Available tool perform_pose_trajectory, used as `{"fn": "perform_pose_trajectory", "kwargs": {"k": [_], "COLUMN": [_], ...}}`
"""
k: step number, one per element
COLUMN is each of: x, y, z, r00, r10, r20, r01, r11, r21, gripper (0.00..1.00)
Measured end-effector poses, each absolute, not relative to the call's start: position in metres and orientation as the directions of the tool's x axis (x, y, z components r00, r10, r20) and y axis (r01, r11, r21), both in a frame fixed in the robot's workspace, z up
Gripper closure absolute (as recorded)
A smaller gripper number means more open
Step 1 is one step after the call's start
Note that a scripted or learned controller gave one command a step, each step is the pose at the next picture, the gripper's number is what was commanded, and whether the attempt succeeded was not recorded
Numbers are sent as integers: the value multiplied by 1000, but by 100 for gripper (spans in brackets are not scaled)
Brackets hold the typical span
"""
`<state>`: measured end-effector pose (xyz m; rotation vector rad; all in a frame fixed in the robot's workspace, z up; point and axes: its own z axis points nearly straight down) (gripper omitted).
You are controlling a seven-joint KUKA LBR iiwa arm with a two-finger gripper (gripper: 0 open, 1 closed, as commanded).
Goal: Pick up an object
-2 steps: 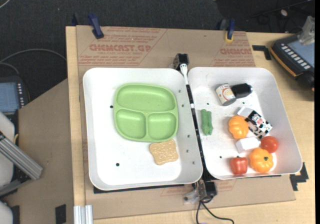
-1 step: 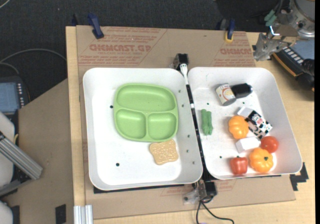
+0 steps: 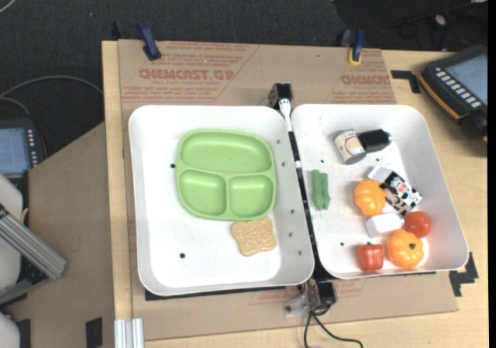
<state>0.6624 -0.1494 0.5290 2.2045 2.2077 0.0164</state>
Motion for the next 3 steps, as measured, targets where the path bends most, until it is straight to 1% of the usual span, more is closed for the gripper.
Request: {"fn": "perform_pose_trajectory", "kwargs": {"k": [1, 2, 3], "x": [665, 578, 606], "y": [-190, -221, -216], "z": [355, 269, 389], "r00": [5, 7, -2], "r10": [1000, 1000, 1000], "r20": [3, 3, -6], "r01": [1000, 1000, 1000], "r11": [-5, -7, 2], "r21": [-16, -14, 15], "gripper": [100, 100, 100]}}
